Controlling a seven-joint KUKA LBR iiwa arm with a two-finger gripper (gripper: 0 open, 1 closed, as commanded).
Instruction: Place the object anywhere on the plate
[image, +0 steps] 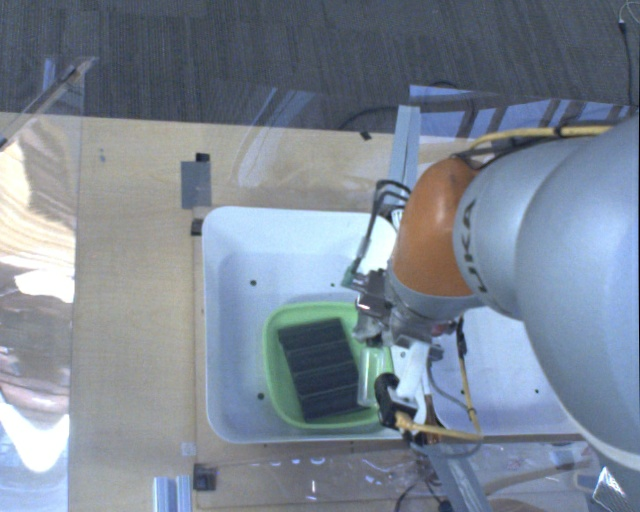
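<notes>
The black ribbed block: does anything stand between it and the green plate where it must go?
Nothing visible does. The black ribbed block already lies on the green plate, with the gripper close beside it.

The arm is formed of broad, rounded grey casings. An orange band is set above the wrist, dark lettering is printed beside it, and a yellow cable is routed along the top.

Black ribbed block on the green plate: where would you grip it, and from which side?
Probably across its short width at mid-length, coming straight down. The block lies flat on the plate, with green showing along both long sides.
</notes>
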